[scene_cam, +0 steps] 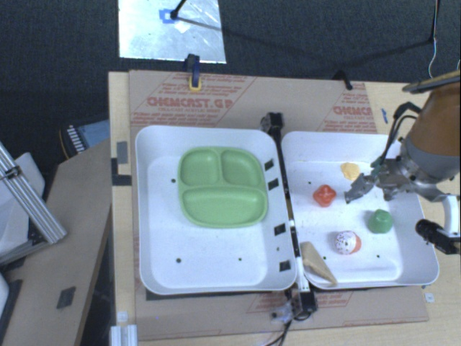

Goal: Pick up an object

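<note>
Dark carpet surrounds my bench, and on it lies a brown cardboard sheet (216, 96) printed in red with "CHEMCAST G P" at the left; a second red print at the right begins "CHEMC" before the arm cuts it off. Beyond the cardboard I see a shiny silver sheet (171, 19) on the floor with a small blue mark on it. A yellow-and-black clamp (194, 74) sits at the cardboard's far edge.

Two white bins sit side by side. My left bin (155, 265) holds a green divided plate (222, 186) with three compartments, lying flat near the middle. My right bin (414, 269) carries the loose things: a red object (324, 195) near its middle, a small yellow piece (350, 170) further back, a green object (380, 221) toward the right, a white ball with red and orange marks (347, 243) nearer the front, and a tan wedge (318, 263) at the front left corner, just beside the divider between the bins.

From my feed the gripper (358, 189) hangs low over the right bin, just right of the red object and between the yellow piece and the green object. I cannot tell whether its fingers are apart or together, and nothing is visibly between them. The arm's grey wrist and orange band (441, 125) come in from the right.
</note>
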Controlling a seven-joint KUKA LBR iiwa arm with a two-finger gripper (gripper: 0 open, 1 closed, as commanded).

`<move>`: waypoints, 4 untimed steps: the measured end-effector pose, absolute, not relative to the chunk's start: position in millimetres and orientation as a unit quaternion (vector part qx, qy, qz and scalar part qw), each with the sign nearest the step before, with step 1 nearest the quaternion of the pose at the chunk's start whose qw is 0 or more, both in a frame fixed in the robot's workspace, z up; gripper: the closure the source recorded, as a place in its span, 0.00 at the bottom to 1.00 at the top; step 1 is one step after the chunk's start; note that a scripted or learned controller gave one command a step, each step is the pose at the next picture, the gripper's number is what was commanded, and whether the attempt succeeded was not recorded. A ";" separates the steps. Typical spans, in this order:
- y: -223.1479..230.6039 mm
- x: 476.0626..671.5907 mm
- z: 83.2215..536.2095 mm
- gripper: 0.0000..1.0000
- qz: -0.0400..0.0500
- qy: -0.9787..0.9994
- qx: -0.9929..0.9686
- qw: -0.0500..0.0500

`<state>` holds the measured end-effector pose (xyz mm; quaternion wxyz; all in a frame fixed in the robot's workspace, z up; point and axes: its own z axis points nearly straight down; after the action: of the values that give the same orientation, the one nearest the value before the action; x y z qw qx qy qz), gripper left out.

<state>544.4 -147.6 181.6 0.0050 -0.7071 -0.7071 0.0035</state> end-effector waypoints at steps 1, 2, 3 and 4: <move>-147.2 547.5 188.7 0.00 0.000 -0.708 -0.706 0.000; -145.3 537.1 135.6 0.00 0.001 -0.708 -0.707 0.001; -144.6 536.5 83.4 0.00 0.001 -0.708 -0.707 0.002; -145.3 538.4 96.5 1.00 -0.001 -0.708 -0.706 -0.001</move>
<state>538.4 -145.3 96.5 -0.0011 -0.7065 -0.7077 -0.0007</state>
